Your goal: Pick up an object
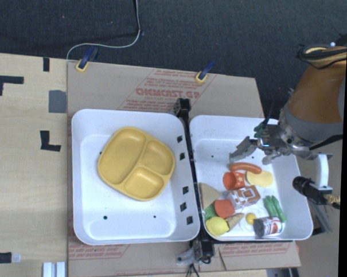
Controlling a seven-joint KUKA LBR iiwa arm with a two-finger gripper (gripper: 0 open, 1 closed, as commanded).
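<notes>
Because the toys lie heaped together below the claw (pixel 258 149), whose fingers stand apart with nothing between them, a descent risks nudging neighbours aside. Far to its left sits the yellow divided plastic plate (pixel 137 163); just beneath it the red sausage (pixel 245 167), small and rounded, could roll away.

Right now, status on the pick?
Pincer open, nothing between its fingers, above right bin. Toy food pile untouched in bin's near half. Yellow tray in left bin.
</notes>
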